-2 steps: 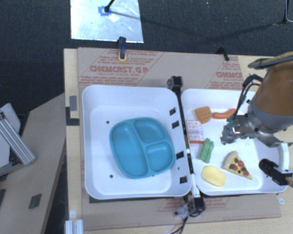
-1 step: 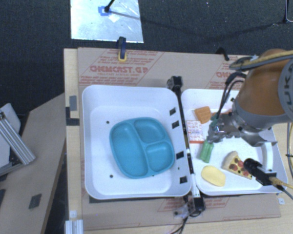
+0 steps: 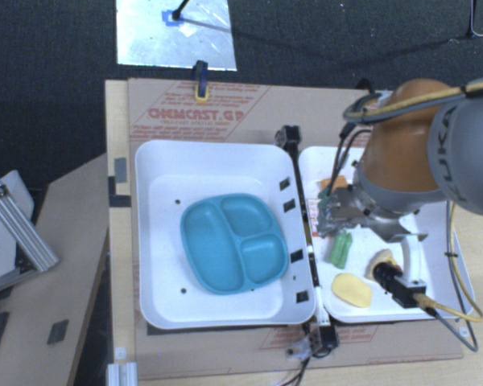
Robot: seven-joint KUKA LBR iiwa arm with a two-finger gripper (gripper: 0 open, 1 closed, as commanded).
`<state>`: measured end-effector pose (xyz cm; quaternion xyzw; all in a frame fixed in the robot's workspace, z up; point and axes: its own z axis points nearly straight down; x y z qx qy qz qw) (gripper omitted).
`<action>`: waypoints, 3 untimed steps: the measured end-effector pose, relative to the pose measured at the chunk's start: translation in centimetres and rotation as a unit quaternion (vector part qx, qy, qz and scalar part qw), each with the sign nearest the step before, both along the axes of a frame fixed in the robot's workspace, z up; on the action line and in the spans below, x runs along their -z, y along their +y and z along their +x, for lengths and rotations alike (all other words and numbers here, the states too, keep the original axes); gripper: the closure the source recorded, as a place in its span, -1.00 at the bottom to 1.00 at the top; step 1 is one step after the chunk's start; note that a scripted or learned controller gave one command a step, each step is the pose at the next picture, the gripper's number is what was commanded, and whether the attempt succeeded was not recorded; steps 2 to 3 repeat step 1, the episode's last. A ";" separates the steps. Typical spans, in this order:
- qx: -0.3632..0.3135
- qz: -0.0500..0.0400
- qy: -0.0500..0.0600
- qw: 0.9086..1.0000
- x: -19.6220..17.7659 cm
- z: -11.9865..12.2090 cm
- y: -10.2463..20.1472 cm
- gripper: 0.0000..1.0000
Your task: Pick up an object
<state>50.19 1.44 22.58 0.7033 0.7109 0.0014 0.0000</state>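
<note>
Pincer (image 3: pixel 332 215) low in the right bin (image 3: pixel 318 161) beside a green piece (image 3: pixel 340 249) (its grip impossible to judge); blue divided tray (image 3: pixel 231 242) fills the left bin (image 3: pixel 157 167)

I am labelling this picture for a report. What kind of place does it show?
Probably a robotics lab test bench, not a kitchen. A KUKA arm reaches over two white bins, one holding a blue divided plate; a cardboard sheet lies beneath them.

Turquoise divided plate (image 3: pixel 232 242), white bins (image 3: pixel 157 215), green piece (image 3: pixel 340 249), yellow piece (image 3: pixel 352 289), orange-banded grey arm (image 3: pixel 435 147)
</note>
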 end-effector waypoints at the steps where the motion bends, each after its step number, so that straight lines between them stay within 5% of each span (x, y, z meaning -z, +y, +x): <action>1: 0.001 0.000 0.000 1.000 0.4 0.2 4.5 1.00; 3: 0.001 0.000 0.000 1.000 0.4 0.2 4.5 1.00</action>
